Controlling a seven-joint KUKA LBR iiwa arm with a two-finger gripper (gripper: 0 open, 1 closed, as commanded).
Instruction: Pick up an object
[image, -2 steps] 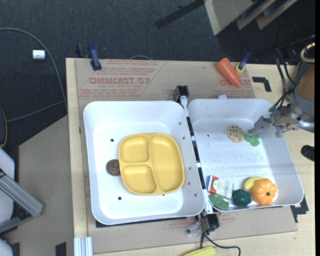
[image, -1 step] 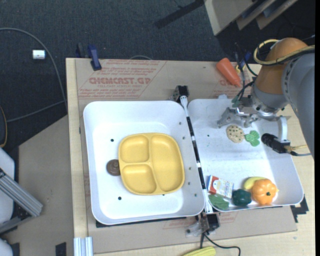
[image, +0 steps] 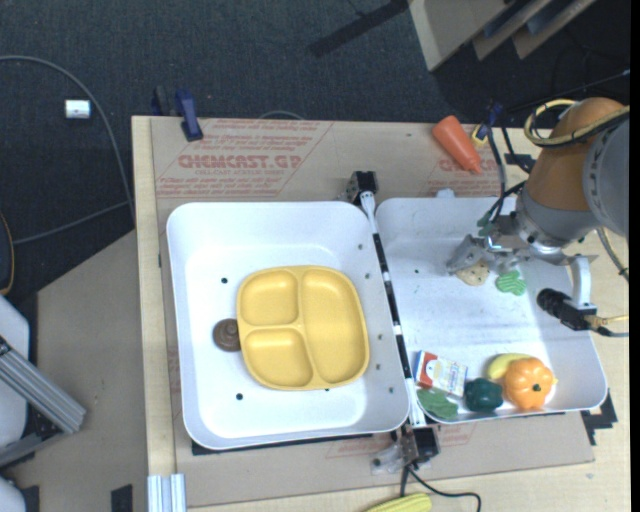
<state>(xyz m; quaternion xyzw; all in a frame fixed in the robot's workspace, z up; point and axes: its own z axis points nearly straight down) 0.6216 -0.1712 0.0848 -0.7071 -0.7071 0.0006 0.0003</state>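
My gripper (image: 484, 256) is down in the upper middle of the right bin (image: 440, 225), at the end of the grey arm with its orange band (image: 560, 175). A small beige object (image: 476, 273) lies right under the gripper's tip, partly covered by it. Just to the right of that sits a small light-green piece (image: 511, 283). Along the bin's front edge lie a red and white carton (image: 440, 373), a green leafy piece (image: 437, 403), a dark green vegetable (image: 483, 395), an orange pumpkin (image: 528, 383) and a yellow banana (image: 505, 364).
The left bin (image: 200, 250) holds a yellow divided plate (image: 302, 327) with a brown round piece (image: 226, 334) at its left edge. An orange carrot (image: 457, 143) lies on the bench behind the right bin. A black cable plug (image: 562, 307) hangs over the right bin's right side.
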